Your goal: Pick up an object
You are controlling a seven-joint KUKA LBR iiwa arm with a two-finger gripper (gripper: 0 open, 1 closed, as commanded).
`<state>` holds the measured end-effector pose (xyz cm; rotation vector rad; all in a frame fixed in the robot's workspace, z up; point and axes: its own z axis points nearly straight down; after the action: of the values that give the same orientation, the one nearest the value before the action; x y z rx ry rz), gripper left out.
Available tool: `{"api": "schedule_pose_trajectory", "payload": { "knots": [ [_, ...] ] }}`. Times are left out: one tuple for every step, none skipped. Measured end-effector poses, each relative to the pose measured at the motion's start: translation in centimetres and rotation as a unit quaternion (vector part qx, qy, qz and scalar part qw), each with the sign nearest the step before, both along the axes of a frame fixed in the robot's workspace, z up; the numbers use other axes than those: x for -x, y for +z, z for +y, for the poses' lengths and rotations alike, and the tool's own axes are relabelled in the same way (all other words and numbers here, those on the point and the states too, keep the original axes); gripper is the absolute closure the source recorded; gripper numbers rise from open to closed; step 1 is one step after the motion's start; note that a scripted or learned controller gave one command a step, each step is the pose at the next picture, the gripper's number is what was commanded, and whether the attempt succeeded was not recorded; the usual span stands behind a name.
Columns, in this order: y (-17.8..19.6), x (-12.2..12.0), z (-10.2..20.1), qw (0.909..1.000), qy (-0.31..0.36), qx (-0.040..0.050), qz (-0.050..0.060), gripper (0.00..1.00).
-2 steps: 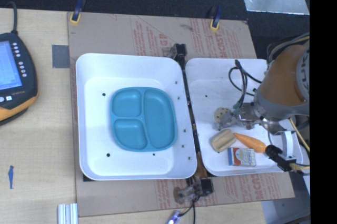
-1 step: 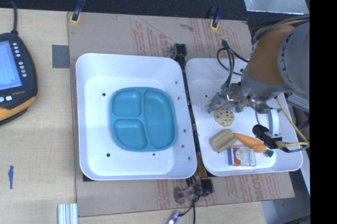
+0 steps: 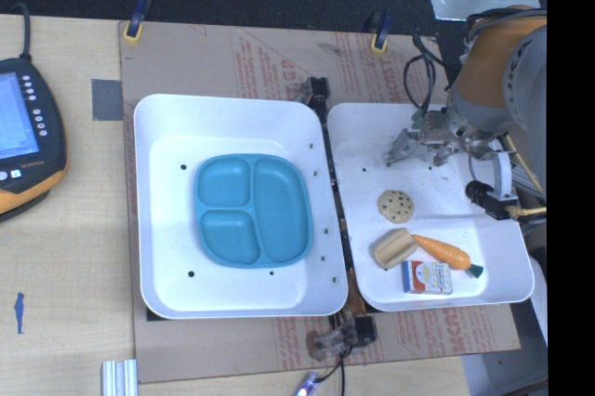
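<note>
Two white bins side by side on cardboard over a wooden bench. Left bin (image 3: 158, 199) holds a blue divided plate (image 3: 252, 209), three compartments, sitting about mid-bin. Right bin (image 3: 358, 134) holds the pickable stuff, all in its near half: cookie (image 3: 395, 204) w/ dark chips, a bread roll (image 3: 393, 248) just below the cookie, a carrot (image 3: 443, 251) lying right beside the roll w/ green tip pointing away from it, and a small carton (image 3: 427, 278) w/ red/blue print just below roll and carrot.

Gripper (image 3: 420, 144) sits above the cookie, over the far part of right bin, apart from every item; nothing seen between its fingers. Open vs closed: can't tell from this angle. Arm's orange band (image 3: 488, 59) is up and right of gripper.

Teach pendant (image 3: 26, 138) lies left of left bin. Two clamps, blue and yellow (image 3: 137, 18), pin the cardboard's far edge.
</note>
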<state>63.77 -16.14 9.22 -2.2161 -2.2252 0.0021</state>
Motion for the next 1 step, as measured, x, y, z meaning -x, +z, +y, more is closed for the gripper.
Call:
{"api": "schedule_pose_trajectory", "payload": {
  "knots": [
    [-0.08,4.85,6.52,1.0000,0.001,-0.0001,0.001,0.00]
  ]
}}
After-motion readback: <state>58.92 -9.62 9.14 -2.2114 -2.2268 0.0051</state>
